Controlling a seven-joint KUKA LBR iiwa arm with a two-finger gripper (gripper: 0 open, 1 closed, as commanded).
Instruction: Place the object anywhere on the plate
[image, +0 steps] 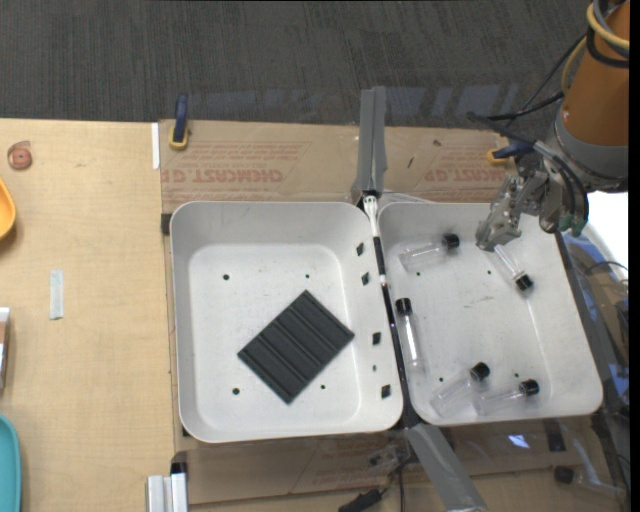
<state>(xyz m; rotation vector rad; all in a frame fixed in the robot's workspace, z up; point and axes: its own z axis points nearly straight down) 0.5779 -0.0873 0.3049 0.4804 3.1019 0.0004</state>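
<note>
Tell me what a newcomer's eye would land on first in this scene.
First, the dark ribbed plate lying askew in the middle of the left bin. Next, the clear black-capped tubes scattered across the right bin. Then the gripper hanging over that bin's far right part, by one tube.

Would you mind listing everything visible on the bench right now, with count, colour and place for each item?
White bins: 2, white, side by side mid-bench; left bin, right bin.
Ribbed plate: 1, dark grey, lying flat at a slant in the left bin.
Tubes: 5, clear with black caps, all in the right bin: one near its top left, one at right below the gripper, one along the left wall, two near the bottom.
Cardboard sheet: 1, brown, under and behind the bins.
Clamps: 2, blue and yellow, on the cardboard's top edge.
Arm: 1, grey with orange band, top right.
Gripper: 1, metallic, above the right bin's upper part.
</note>
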